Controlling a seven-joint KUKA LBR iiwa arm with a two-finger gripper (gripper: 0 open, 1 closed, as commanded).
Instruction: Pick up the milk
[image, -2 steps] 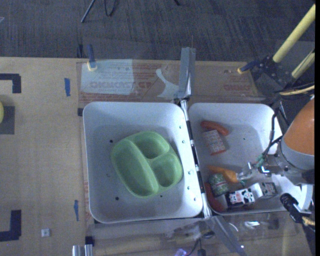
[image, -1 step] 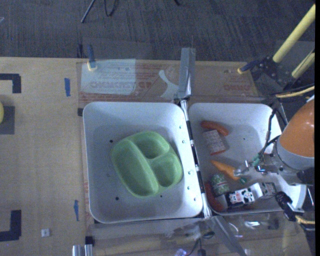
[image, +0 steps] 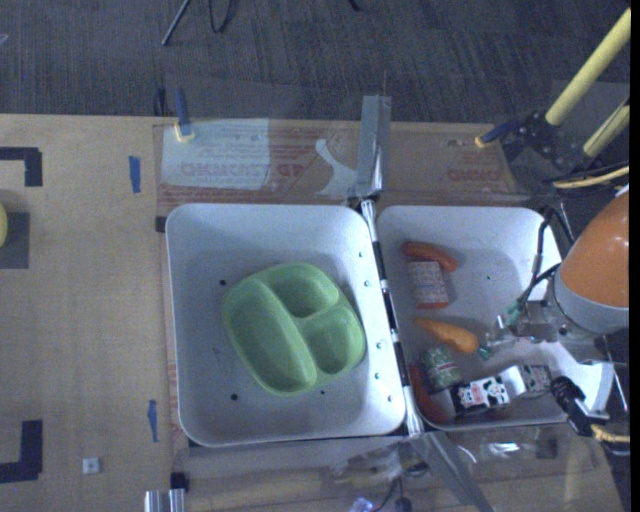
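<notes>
The milk (image: 483, 393) is a small white carton with black cow patches. It lies on its side near the front edge of the right bin (image: 500, 232). My gripper (image: 512, 330) hangs over the right part of that bin, a little behind the carton and to its right, close to the tip of an orange carrot (image: 450, 335). Nothing shows in its grasp. The grey arm with its orange band (image: 603, 262) comes in from the right edge.
Around the milk lie a green can (image: 438, 366), a red item (image: 424, 400), a red-and-white box (image: 430, 285) and a sausage (image: 430, 254). The left bin (image: 200, 250) holds a green divided plate (image: 293, 326). A metal divider (image: 385, 320) separates the bins.
</notes>
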